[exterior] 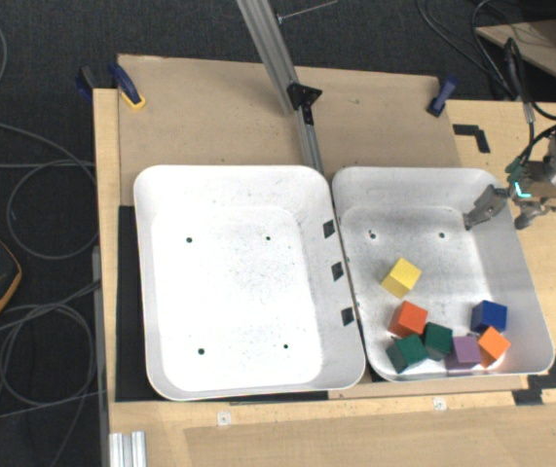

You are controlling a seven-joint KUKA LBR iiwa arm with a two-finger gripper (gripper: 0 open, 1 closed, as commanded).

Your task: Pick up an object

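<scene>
A: Where was the hand (500, 212)?

B: Over the right rim of the right bin (511, 251), near its far corner. The two fingers stood spread, one dark finger (482, 208) reaching over the bin floor, nothing between them.

A: Open room in that bin?

B: The far half of the floor was bare, as was the strip along the left wall. The blocks crowded the near end.

A: List contents.

B: Yellow block (401, 276) alone near the middle, apart from the rest. Red-orange block (410, 317) just beyond the dark green block (407, 351), touching or nearly so. A second green block (438, 340) beside them, then the purple block (465, 350) against the near wall. Orange block (494, 343) just right of the purple one, blue block (489, 315) just behind it, near the right wall.

A: Any block under the hand?

B: No. All sat well apart from it, toward the near end.

A: Left bin (151, 261)?

B: White floor with faint speckling and four small dark dots. The two bins met along their inner rims, with dark clips (337, 270) at the seam.

A: Counter (209, 115) edges?

B: Blue clamps (127, 86) at the far corners, and a metal rail (278, 56) slanted down to the far end of the seam.
</scene>
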